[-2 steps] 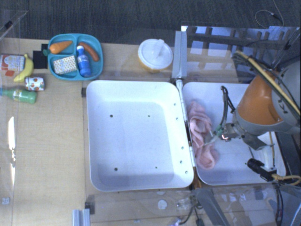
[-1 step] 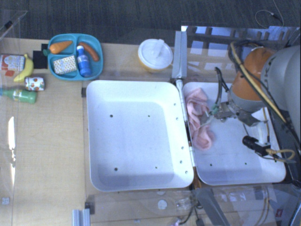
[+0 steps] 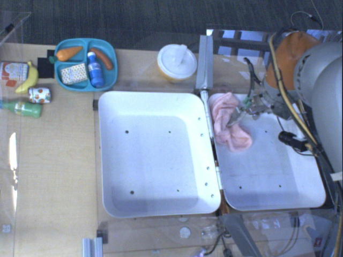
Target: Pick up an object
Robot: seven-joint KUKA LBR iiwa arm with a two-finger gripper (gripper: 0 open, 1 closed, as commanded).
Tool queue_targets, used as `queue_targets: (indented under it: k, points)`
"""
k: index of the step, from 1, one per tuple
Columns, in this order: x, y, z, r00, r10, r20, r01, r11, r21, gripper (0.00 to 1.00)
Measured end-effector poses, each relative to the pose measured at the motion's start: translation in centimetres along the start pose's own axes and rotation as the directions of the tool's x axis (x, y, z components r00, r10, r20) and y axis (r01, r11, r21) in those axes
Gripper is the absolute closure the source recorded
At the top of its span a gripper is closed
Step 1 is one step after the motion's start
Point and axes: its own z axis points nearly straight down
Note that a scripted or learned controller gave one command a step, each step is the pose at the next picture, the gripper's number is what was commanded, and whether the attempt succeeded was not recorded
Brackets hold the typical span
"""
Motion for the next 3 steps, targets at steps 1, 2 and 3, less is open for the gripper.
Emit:
queue_targets:
  k: [1,2,3]
  points:
    - [-1.3,-5.9,-0.2,0.999,-0.046,0.000,0.046,0.999,0.000,0.00]
    - [-1.3,-5.9,-0.2,0.999,-0.045,0.000,0.045,0.999,0.000,0.00]
    - [3.2,-2.9,-0.2,0.986,-0.164,0.002,0.164,0.986,-0.003,0.00]
